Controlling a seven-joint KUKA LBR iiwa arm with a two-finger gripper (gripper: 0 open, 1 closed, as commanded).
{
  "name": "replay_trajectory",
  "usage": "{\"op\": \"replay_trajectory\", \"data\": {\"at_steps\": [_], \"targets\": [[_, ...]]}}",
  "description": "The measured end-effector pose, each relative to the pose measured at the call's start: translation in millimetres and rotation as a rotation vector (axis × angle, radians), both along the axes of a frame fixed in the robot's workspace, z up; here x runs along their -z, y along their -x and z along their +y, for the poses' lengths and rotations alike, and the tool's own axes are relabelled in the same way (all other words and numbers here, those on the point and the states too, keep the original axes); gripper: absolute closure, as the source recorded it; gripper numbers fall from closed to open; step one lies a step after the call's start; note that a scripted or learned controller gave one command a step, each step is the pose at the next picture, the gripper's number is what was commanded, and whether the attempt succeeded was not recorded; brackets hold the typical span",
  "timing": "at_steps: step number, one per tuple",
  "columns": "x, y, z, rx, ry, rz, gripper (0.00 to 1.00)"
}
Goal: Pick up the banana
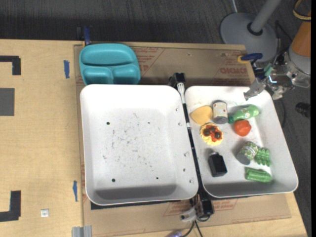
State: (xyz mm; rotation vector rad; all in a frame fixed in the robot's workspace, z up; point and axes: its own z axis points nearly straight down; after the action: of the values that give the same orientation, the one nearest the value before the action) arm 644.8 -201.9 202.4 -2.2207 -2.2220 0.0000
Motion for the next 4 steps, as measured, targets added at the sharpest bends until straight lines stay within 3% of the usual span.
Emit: {"op": "replay_trajectory", "data": {"at_steps": [1, 2, 3, 4], "targets": [[28.0, 47.2, 60.1, -0.300, -0.001, 0.002, 0.00], [71.7, 149.3, 82.3, -0.341, -0.001, 0.000, 0.00], [17.8, 154.1, 185.7, -0.380, 0.001, -0.002, 0.00], [17.8, 165.5, 293.4, -0.473, 0.000, -0.001, 0.00]]}}
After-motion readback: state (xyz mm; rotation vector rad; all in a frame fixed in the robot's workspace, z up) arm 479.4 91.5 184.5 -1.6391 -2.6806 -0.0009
